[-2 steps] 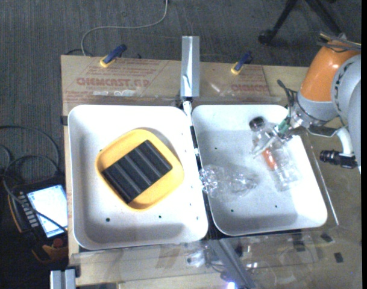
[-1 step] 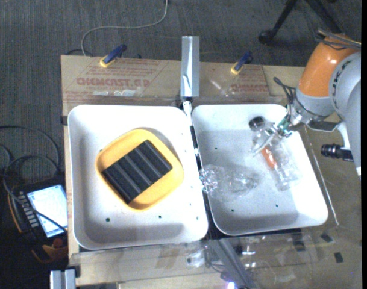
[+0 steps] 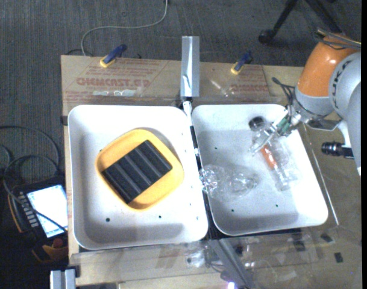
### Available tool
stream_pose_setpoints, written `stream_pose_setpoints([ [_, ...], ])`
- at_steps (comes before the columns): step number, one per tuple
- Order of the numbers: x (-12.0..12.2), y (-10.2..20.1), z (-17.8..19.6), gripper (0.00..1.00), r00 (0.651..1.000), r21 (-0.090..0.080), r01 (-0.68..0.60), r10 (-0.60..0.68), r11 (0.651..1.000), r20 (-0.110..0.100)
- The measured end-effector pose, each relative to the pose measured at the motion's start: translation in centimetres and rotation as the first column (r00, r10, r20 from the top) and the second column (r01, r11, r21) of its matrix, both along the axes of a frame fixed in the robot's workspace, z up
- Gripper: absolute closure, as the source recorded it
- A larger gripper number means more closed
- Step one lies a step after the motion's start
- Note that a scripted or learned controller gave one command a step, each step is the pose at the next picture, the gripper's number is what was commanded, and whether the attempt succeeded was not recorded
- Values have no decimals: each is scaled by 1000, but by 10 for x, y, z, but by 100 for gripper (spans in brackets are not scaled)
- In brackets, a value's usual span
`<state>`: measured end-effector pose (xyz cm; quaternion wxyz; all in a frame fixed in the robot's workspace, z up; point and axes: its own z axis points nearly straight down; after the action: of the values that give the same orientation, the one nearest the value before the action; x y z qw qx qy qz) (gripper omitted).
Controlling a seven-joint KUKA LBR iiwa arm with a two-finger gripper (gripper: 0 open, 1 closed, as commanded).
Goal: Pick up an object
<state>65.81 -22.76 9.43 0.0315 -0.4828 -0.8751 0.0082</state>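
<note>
In the left bin lies a yellow, rounded block with a black ribbed top. The right bin holds a crumpled piece of clear wrap near its left wall, a clear tube-like item with an orange part right of centre, and a small dark round cap near the back. My gripper hangs over the back right of the right bin, just above the clear item and right of the dark cap. Nothing visibly hangs from it.
The arm's orange band and grey wrist stand above the right bin's back right corner. A metal post rises behind the wall between the bins. Two blue-and-yellow clamps sit on the board behind them.
</note>
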Motion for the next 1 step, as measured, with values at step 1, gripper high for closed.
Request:
stream_pose_setpoints([
  [1, -7, 3, 0, 0, 997, -7, -66, 66, 998, 41],
])
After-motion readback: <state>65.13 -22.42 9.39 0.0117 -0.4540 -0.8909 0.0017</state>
